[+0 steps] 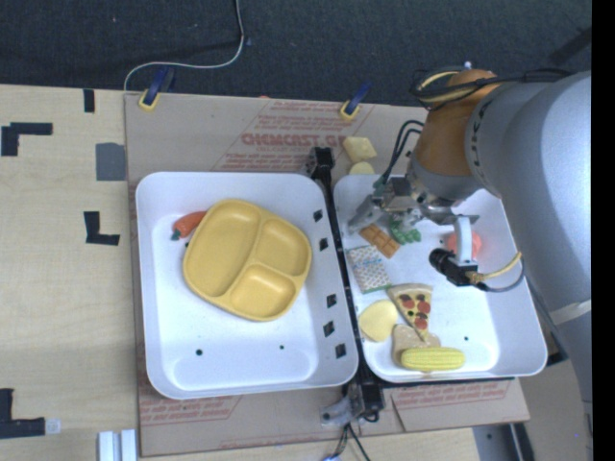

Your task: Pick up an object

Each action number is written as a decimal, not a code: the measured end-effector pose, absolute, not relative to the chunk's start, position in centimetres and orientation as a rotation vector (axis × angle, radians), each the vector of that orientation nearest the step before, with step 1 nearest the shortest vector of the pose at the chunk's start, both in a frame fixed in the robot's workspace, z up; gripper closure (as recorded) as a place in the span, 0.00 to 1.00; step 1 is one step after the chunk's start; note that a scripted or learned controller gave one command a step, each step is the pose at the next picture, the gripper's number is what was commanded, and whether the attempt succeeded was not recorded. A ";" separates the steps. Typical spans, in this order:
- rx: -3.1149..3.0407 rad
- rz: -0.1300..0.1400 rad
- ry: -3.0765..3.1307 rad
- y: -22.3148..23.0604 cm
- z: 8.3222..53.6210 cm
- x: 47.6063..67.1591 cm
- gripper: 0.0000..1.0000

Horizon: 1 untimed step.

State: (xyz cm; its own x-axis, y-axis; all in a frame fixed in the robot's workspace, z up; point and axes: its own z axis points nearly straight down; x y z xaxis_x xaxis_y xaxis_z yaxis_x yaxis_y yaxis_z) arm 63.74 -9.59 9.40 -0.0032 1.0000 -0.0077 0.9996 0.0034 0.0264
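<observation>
So my gripper (384, 211) is down in the right bin (500, 339), right over the little waffle piece (380, 240). Honestly can't tell its state from this angle. Using the waffle as my landmark: the checkered cracker (369, 269) sits just below it, the pizza slice (414, 304) further below, the corn cob (431, 358) lowest, near the bin's front edge. The waffle looks like light, stiff toy plastic, probably a bit slick and thin, so I'd pinch it across the short edges and go gently.
</observation>
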 end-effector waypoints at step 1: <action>2.202 0.019 2.208 -9.7 10.5 63.8 1.00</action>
